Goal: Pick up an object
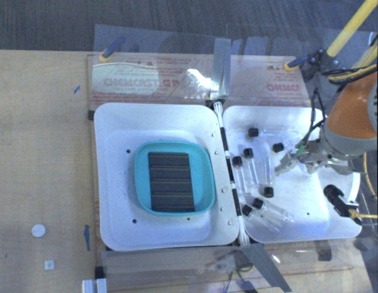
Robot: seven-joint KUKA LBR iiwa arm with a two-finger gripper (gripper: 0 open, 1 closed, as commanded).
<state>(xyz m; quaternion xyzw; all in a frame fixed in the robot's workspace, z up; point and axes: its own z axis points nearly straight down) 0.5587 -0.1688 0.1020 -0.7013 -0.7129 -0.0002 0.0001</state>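
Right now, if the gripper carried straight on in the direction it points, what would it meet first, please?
The gripper points left across the right bin. First in that line would probably be the clear black-capped vials lying just ahead of it, though from this slanted view its height above them is unclear.

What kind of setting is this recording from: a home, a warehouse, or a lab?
Most likely a robotics lab bench: two white bins side by side on a wooden table, clear vials as test objects, and a cabled arm reaching in.
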